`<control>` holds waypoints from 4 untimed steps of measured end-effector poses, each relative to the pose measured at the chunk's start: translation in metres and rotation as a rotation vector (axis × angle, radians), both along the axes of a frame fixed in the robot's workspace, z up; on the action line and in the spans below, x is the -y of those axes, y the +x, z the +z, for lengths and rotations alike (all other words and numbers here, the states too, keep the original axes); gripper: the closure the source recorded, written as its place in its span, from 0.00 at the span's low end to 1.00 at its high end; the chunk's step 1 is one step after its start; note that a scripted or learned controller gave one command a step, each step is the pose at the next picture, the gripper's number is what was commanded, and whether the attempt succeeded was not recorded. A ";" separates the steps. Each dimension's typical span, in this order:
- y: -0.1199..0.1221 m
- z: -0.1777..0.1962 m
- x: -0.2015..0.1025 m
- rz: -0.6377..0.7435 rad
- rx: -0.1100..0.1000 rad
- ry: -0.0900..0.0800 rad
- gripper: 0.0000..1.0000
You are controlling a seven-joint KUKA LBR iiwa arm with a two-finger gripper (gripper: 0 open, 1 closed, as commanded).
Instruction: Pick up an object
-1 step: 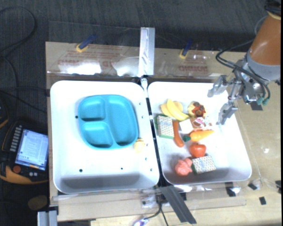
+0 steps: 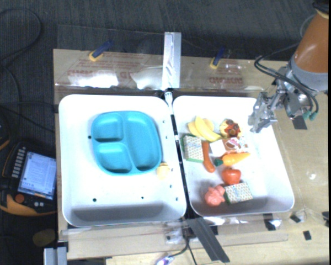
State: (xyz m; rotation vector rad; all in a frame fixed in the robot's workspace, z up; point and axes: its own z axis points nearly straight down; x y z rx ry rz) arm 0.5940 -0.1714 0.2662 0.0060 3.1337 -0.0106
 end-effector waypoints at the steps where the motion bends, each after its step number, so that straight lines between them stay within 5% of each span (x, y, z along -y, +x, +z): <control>1: 0.033 -0.160 -0.053 0.048 -0.006 0.005 1.00; 2: 0.025 -0.174 -0.061 -0.002 0.006 0.002 1.00; 3: 0.030 -0.119 -0.050 -0.058 -0.003 0.006 1.00; 4: -0.009 0.012 -0.047 0.083 -0.003 0.004 1.00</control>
